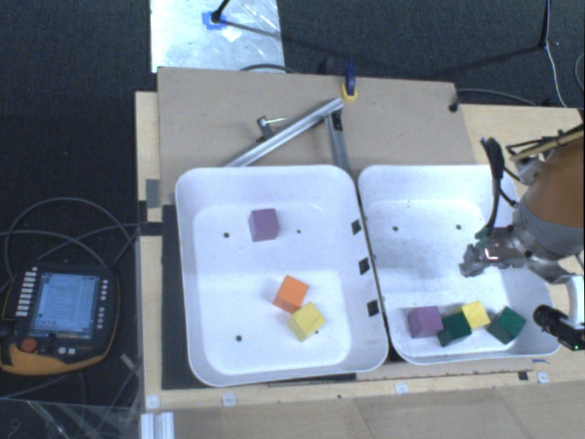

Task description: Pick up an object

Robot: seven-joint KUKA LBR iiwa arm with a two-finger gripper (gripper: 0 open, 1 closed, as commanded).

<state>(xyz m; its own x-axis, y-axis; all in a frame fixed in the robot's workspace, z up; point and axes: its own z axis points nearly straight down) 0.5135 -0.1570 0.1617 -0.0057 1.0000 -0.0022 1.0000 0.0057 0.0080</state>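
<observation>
While I watch from above: right bin [439, 199] near edge holds purple cube [424, 320], dark green cube [453, 328], yellow cube [475, 315], green cube [505, 324] (tight row). Claw [479, 259] hovers above them; grip state, cannot tell. Left bin [201, 273]: yellow block [307, 321], orange block [291, 293], purple block [263, 224] farthest.

White bins [196, 337] hold purple [263, 224], orange [291, 293], yellow [307, 321] cubes at left; purple [424, 321], green [453, 328], yellow [475, 315], green [505, 324] at right.
</observation>
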